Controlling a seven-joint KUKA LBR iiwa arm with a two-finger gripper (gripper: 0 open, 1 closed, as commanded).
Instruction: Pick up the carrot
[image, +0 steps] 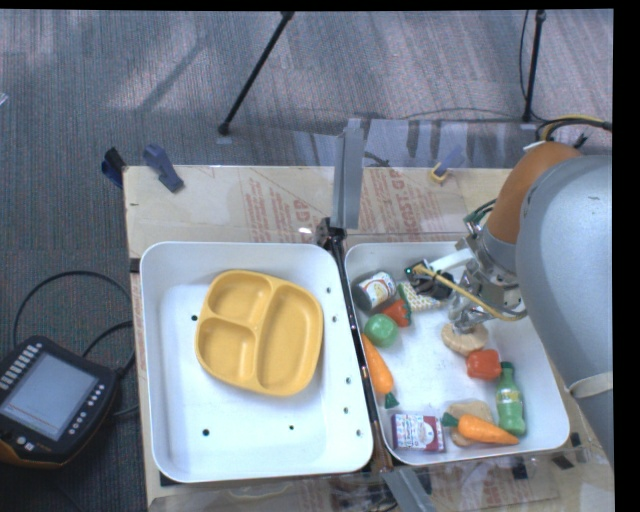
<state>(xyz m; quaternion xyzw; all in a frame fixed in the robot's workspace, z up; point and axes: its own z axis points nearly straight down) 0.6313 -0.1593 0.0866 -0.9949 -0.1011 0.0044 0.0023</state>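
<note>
Your carrot, lying against the right bin's left wall, looks light, stiff and slick, so grip mid-body; I cannot tell the claw's state.

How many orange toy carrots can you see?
2: one orange toy carrot lies along the right bin's left wall, another near its front edge. More may be hidden under the arm.

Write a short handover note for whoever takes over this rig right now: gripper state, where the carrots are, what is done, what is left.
Gripper: low in the right bin, over a tan round item; open or shut cannot be told.
Carrots: one lies along the bin's left wall; another sits near the front, beside a green bottle.
Done: no carrot lifted.
Left: move to a carrot, grasp, lift.
</note>
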